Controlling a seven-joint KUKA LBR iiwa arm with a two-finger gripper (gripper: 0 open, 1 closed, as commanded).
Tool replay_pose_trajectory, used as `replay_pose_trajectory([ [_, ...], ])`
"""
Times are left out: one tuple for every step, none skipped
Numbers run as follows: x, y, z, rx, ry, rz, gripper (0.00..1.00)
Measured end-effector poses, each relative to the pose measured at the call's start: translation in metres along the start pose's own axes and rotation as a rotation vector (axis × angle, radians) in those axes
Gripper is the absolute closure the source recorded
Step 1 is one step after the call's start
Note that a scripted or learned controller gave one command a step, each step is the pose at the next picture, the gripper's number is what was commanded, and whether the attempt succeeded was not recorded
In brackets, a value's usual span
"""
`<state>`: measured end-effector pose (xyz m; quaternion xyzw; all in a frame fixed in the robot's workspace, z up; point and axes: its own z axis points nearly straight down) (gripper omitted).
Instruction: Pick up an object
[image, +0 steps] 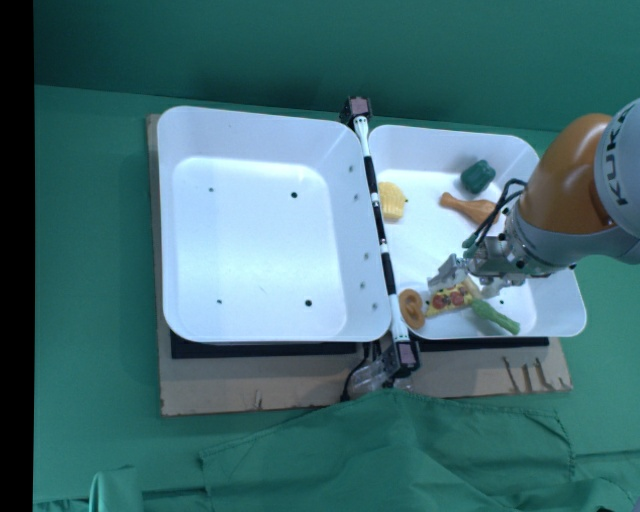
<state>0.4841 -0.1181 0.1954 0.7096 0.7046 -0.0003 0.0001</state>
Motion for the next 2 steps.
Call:
replay_pose_trajectory([
  [0.000, 0.093, 0.011, -0.015, -0.004, -0.006, 0.00],
  [0.001, 0.055, 0.010, -0.022, -0.006, -0.002, 0.00],
])
